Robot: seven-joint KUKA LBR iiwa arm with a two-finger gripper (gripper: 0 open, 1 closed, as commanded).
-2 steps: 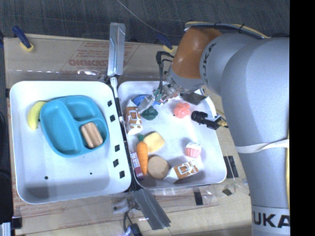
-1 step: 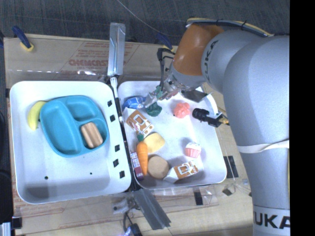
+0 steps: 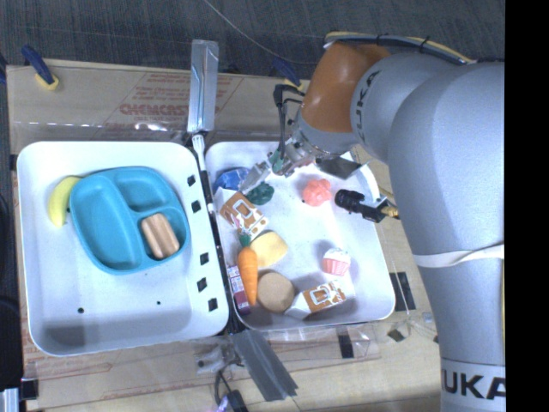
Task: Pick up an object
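Note:
My gripper [image 3: 264, 171] hangs low over the far left part of the right bin [image 3: 377, 269]. Its tip lies between a blue object [image 3: 230, 178] to its left and a dark green object [image 3: 262, 194] just below it. I see nothing held between the fingers. A pink-red toy [image 3: 316, 191] lies to the right of the gripper. Nearer the front are an orange-and-white box [image 3: 243, 213], a yellow block [image 3: 270, 247], a carrot [image 3: 248, 269], a brown round piece [image 3: 276, 291], a cupcake [image 3: 336, 262] and a small carton [image 3: 324, 297].
The left bin [image 3: 103, 316] holds a blue divided plate [image 3: 111, 204] with a brown bun [image 3: 159, 235] in its right compartment. A banana [image 3: 58, 201] lies against the plate's left side. A dark red bar [image 3: 237, 287] rests by the wall between the bins.

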